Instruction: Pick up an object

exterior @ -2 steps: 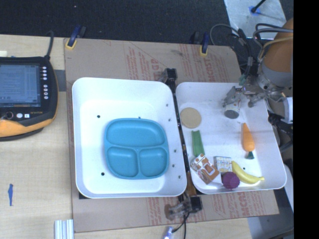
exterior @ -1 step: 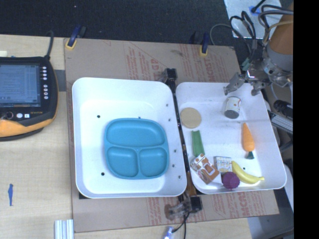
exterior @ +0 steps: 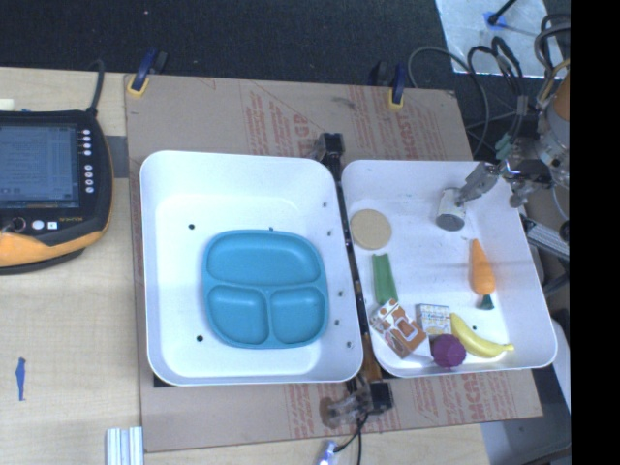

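The right white bin [exterior: 513, 223] holds several small objects. A tan round disc [exterior: 370, 229] lies at its left, with a green stick [exterior: 386, 277] just below it. An orange carrot [exterior: 481, 267] lies at the right. Along the front are a yellow banana [exterior: 481, 339], a purple ball [exterior: 447, 351] and two small snack packs [exterior: 397, 325] [exterior: 432, 316]. My gripper [exterior: 455, 204] reaches in from the upper right and hangs over the bare back part of this bin, above and left of the carrot. Nothing shows in its grasp.
The left white bin [exterior: 174, 201] holds a blue divided plate [exterior: 263, 287]. A tablet-style pendant [exterior: 48, 187] lies on the bench at far left. Cables and clamps sit behind the bins, and brown cardboard [exterior: 291, 114] underlies both.
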Robot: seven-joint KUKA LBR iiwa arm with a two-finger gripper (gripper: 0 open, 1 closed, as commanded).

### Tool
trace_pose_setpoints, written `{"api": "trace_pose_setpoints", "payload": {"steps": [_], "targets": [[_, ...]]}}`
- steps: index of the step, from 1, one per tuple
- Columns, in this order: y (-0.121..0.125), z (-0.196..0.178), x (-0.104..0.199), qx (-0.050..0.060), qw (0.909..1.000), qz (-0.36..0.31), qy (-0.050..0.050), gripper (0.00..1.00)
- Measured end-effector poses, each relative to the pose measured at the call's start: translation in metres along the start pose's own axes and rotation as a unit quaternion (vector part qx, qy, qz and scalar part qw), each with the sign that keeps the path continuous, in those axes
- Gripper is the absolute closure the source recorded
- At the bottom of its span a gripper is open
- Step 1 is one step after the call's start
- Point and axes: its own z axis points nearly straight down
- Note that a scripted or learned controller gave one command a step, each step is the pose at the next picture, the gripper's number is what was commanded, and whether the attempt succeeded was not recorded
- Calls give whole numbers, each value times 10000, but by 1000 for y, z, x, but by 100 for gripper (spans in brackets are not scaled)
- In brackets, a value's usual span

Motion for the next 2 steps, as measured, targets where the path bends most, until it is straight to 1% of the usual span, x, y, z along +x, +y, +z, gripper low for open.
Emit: {"api": "trace_pose_setpoints", "payload": {"steps": [1, 2], "targets": [[-16, 35, -31, 12, 10000, -16, -11, 0], [-43, 33, -30, 11, 10000, -23, -8, 0]]}}
